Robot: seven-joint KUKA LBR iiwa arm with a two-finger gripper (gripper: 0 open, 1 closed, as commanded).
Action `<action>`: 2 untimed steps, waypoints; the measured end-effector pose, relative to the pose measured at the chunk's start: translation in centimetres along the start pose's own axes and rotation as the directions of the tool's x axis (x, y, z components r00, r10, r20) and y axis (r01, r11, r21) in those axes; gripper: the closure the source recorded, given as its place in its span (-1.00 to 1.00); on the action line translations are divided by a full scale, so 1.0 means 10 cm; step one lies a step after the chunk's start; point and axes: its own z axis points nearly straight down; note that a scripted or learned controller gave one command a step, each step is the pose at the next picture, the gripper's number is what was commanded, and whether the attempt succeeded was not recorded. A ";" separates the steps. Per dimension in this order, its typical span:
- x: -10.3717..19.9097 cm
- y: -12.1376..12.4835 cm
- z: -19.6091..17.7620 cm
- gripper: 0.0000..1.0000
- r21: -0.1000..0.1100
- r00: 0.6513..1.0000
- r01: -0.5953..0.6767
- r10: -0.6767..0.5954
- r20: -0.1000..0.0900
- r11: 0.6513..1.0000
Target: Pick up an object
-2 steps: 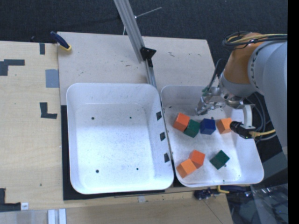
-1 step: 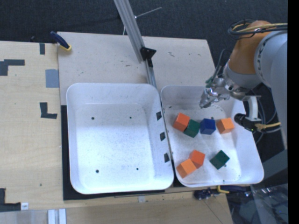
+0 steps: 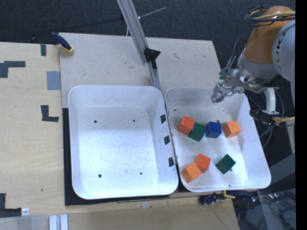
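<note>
Nearest the camera, in the right white plastic bin: a pair of small orange cubes, one at the front and one just behind it, touching corner to face, with a dark green cube lying apart to their right. Further back, a row across the same bin: an orange block, a second dark green block pressed against it, a blue cube, then a lone orange cube near the right wall. Left white bin alongside, separated by a shared rim.

Beyond the row, hanging over the far right corner of the right bin: grey two-finger gripper, tips pointing down, well clear of every block, nothing between them. Finger spread not readable at this size; cannot tell.

Judged as rigid, light, smooth-faced, probably wood or hard plastic; unlikely to deform, liable to skid or twist if pinched off-centre. Best taken across two opposite flat faces. Easiest candidates: the lone orange cube or the isolated green one, with room for fingers on both sides. Touching pairs riskier, a neighbour blocking one finger.
</note>
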 end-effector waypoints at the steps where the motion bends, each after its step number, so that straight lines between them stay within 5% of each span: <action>1: 0.46 0.05 -0.09 1.00 0.004 1.000 0.004 -0.004 -0.003 1.000; 2: 0.93 -0.01 -0.15 1.00 0.006 1.000 0.004 -0.004 -0.003 1.000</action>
